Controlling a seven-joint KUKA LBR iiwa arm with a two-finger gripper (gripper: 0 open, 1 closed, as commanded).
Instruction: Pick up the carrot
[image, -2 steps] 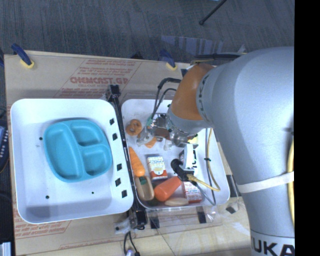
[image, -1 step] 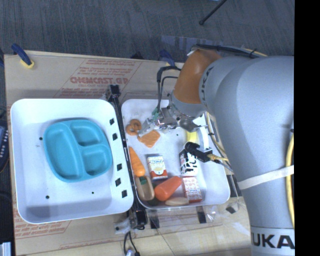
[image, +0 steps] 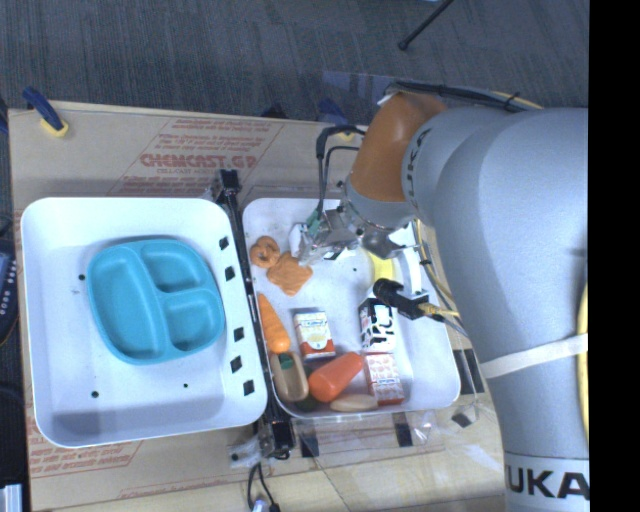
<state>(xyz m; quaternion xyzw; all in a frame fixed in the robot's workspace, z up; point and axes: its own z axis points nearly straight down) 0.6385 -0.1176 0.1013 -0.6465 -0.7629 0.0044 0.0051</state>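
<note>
- The hand (image: 318, 238) hangs low over the far end of the right bin (image: 440, 350); I cannot tell whether it grips anything.
- Just beside it lie a small pretzel (image: 265, 250) and an orange lump (image: 289, 273).
- Further toward the near rim, the carrot (image: 273, 322) lies along the bin's left wall, apart from the hand.
- Beyond it sit a small carton (image: 315, 333), a black-and-white box (image: 377, 324) and an orange-red pepper (image: 335, 374).
- Well away, the left bin (image: 50, 330) holds a blue tray (image: 155, 298).
</note>
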